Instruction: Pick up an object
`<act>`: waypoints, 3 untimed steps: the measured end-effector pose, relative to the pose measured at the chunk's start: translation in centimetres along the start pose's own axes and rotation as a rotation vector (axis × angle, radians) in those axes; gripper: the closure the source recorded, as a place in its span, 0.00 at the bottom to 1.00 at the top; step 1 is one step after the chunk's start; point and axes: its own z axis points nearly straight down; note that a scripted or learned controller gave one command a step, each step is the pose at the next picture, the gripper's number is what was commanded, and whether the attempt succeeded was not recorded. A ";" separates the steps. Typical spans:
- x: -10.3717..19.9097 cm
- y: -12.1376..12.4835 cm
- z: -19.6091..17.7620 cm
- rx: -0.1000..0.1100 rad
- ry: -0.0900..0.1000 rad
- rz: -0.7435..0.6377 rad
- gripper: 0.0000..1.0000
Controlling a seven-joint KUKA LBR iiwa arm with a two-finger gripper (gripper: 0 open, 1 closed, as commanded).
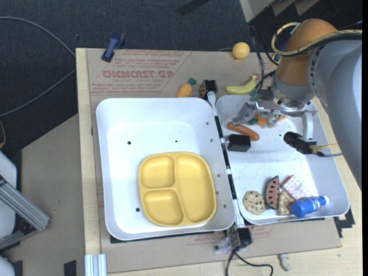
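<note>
Camera view shows you the tool (260, 111) low above the hot dog (242, 130) in the right bin (332, 177); I cannot tell its grip.

One fixed camera looks down at a slant from above the surface (144, 73), taking in both bins; the end effector (256, 111) sits upper right.

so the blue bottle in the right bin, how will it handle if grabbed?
The blue bottle lies on its side, so it probably rolls if nudged. It looks like smooth plastic, likely slippery. It rests against the cracker packet, which may get dragged along.
</note>
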 end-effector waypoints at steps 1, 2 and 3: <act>0.2 -3.3 0.6 -0.023 -0.011 -0.005 0.00; 0.3 -3.3 -0.4 -0.023 -0.011 -0.005 1.00; 2.6 -8.8 -9.3 -0.021 -0.010 -0.005 1.00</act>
